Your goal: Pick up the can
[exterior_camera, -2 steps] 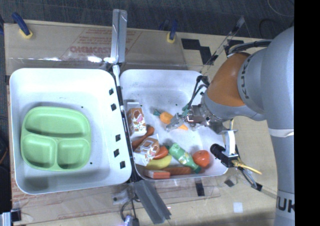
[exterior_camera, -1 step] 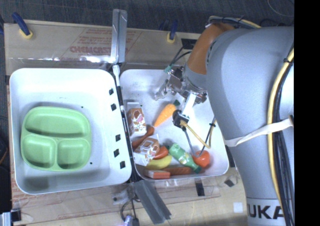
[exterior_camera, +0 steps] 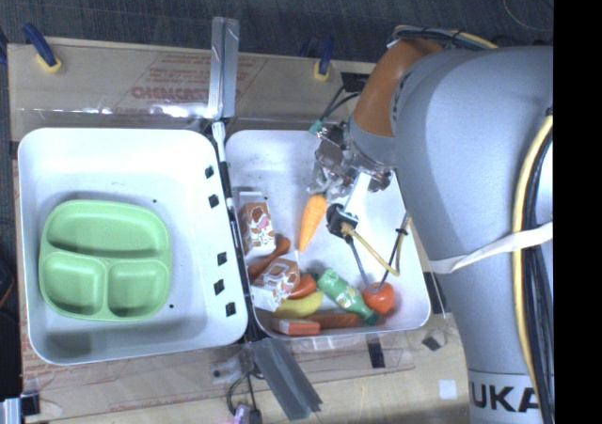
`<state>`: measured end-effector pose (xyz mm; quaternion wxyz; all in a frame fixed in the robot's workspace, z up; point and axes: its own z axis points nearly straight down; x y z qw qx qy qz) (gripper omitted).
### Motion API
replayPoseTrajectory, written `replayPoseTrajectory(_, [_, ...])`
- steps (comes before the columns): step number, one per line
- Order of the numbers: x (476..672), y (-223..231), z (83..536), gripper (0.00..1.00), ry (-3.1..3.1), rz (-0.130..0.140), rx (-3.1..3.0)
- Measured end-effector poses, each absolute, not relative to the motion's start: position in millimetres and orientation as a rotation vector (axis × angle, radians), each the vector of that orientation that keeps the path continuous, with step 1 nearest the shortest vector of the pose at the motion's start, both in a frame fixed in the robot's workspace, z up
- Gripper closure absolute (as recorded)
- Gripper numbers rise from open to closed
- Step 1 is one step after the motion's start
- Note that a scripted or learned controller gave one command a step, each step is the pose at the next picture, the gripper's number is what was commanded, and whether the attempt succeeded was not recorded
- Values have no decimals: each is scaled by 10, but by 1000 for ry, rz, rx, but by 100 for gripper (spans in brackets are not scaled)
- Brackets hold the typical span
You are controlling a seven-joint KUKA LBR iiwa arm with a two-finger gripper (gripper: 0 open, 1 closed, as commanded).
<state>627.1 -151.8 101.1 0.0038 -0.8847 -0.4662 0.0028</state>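
In the right bin, the end effector is being hovered by the carrot; grip can't be told. The can should be lined up squarely first.

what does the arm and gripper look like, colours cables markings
The arm is bulky, rounded and light grey, with an orange band above the wrist. White KUKA lettering shows near its base. A yellow cable runs along its side, with a pale strap across the body. The gripper is a small metal and black assembly with thin wires, including a yellow one looping below it.
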Motion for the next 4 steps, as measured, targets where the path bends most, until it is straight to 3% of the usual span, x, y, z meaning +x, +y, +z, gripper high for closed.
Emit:
replayPoseTrajectory(1, [6116, -1943, 922, 100, -1642, 3, -2674])
replayPoseTrajectory(2, [5775, -868, 1916, 100, -1387, 3, -2815])
replayPoseTrajectory(3, [5903, -680, 2646, 100, -1499, 4, -2757])
replayPoseTrajectory(4, [5823, 652, 1899, 100, -1345, 10, -2834])
